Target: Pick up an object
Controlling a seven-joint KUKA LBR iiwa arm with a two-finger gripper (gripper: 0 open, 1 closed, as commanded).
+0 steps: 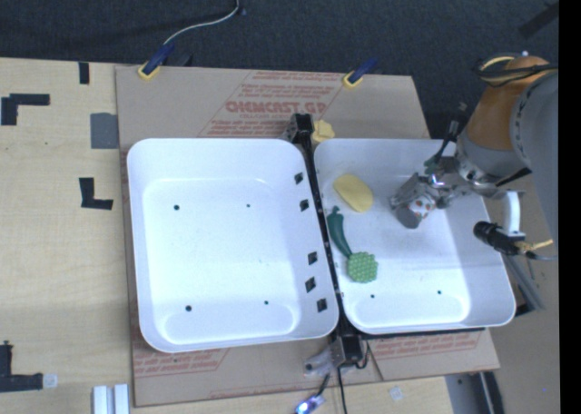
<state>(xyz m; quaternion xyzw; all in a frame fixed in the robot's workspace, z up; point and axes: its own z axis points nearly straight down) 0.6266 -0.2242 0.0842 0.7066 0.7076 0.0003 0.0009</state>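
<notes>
**Arm poised low in the right bin, nothing in hand**

A wooden bench stands on dark carpet, with a cardboard sheet [272,108] clipped to it at the back by two clamps, which likely keeps the sheet from sliding under the bins. Black tape marks dot the wood to the left. On the cardboard sit two shallow white bins, pressed edge to edge so that their rims meet along a black divider.

The left bin [218,240] has nothing loose in it that I can make out, just a few dark spots on its floor. The right bin [427,303] holds the goods. A yellow lump [353,192] lies near the divider towards the back. Just in front of it a green brush [349,249] rests with its dark handle running along the divider and its round, lighter head turned towards the front of the bin. Both lie apart from the far wall, so there is room to come down over either from above.

The arm [508,122] leans in from the right, and its gripper [413,205] hangs low over the bin floor, to the right of the lump and clear of it. From this angle I cannot tell how wide it is set; no object sits within it.

My guess is that the reach is only beginning. The lump is the nearer target, and looks soft and rounded, so a grip might slip off it.
</notes>
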